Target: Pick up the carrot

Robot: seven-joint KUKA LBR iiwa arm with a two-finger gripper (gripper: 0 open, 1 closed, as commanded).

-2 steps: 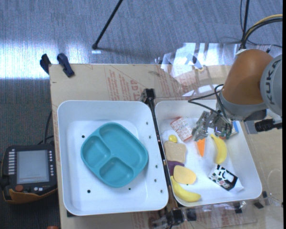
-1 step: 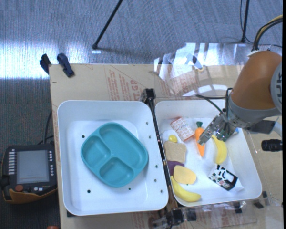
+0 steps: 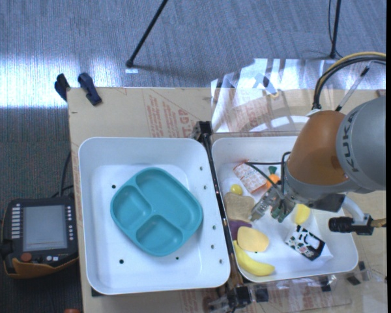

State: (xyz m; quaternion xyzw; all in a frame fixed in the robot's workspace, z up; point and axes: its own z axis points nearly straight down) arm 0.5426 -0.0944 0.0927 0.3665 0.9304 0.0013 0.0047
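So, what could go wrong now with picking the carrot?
1. The carrot is mostly hidden under the arm and lies close to the red packet, so the gripper may catch the packet instead.
2. The gripper hangs over the bread, beside the carrot, so closing here would probably miss.

Legible marking: white letters "KU", the start of a brand name, run vertically on the grey arm housing (image 3: 368, 150) at right of frame. Red printed lettering and line graphics appear on the cardboard bench surface (image 3: 158, 113) at upper centre; illegible. The black-and-white patterned box (image 3: 306, 242) at lower right carries print too small to read.
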